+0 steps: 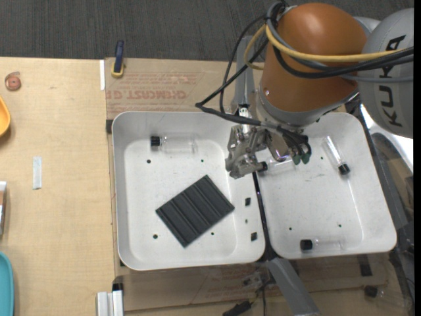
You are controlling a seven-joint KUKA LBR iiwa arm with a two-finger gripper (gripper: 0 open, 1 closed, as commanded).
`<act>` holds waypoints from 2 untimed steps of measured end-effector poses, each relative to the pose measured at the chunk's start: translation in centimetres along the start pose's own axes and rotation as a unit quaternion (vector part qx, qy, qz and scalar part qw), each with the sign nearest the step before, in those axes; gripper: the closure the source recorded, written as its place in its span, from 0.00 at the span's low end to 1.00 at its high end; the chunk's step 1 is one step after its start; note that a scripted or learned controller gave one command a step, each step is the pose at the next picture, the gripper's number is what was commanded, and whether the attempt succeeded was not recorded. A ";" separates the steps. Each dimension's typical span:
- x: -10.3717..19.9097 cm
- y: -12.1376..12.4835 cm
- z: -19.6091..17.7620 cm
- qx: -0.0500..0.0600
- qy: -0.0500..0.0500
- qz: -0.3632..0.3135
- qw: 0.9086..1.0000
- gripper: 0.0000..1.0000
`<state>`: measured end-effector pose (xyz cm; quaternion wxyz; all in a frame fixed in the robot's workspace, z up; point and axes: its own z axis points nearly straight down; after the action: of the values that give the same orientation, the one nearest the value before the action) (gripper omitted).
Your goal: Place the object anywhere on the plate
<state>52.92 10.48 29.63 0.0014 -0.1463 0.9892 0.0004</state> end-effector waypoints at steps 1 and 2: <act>2.1 -3.2 -1.0 0.000 0.000 -0.132 0.991 1.00; -0.2 3.4 2.2 -0.001 0.001 -0.203 0.979 1.00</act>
<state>52.13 13.81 27.38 0.0004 -0.3444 0.9388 0.0007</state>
